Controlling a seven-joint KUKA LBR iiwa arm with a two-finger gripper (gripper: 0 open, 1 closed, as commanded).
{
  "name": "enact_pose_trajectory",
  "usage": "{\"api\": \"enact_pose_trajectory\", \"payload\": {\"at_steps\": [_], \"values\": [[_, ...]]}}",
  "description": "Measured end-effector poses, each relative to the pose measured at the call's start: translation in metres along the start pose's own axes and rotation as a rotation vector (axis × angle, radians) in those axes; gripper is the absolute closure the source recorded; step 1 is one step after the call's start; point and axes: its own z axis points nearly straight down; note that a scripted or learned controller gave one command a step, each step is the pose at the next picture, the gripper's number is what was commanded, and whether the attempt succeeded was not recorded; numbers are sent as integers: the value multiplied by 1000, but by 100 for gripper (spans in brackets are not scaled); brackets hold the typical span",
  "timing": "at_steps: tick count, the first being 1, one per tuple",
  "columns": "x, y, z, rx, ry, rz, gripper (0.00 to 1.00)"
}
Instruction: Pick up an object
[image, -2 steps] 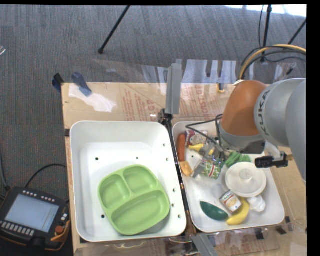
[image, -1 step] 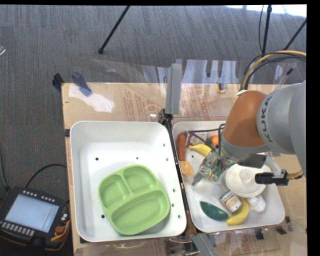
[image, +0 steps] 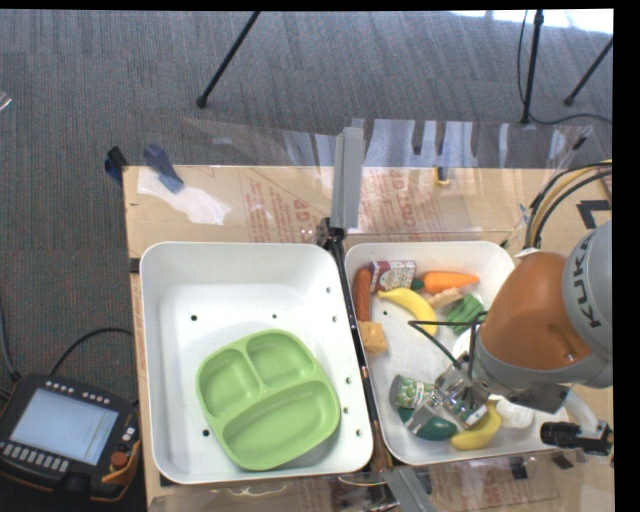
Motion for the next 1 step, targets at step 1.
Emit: {"api": "enact_pose_trajectory", "payload": {"at_steps": [1], "values": [[-48, 64, -1, -2, -1, 193, 0]]}}
